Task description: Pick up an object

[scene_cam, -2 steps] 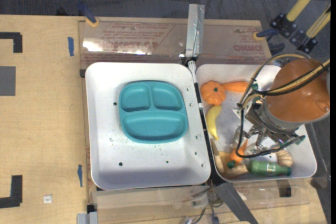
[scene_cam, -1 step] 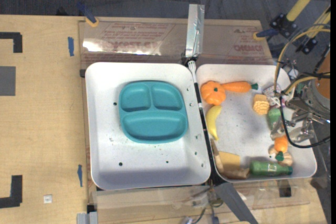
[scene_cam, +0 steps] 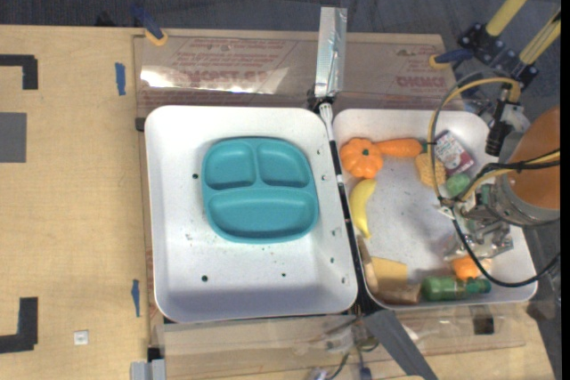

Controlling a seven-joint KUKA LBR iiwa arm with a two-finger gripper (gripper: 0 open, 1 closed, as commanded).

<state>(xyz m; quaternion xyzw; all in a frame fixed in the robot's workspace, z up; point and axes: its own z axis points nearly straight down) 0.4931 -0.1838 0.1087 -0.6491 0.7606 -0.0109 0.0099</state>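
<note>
Honestly, we cannot tell our gripper's state amid cables. A small orange piece lies just below it, touching the green object; descending there risks nudging both or catching neither.

Arm cut off at right edge, pincer fingers lost in cable clutter, orange toy partly hidden

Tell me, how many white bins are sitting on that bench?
2. The left bin holds a teal divided plate. The right bin holds toy food, including a small pumpkin and a banana; the gripper is over its right side.
</note>
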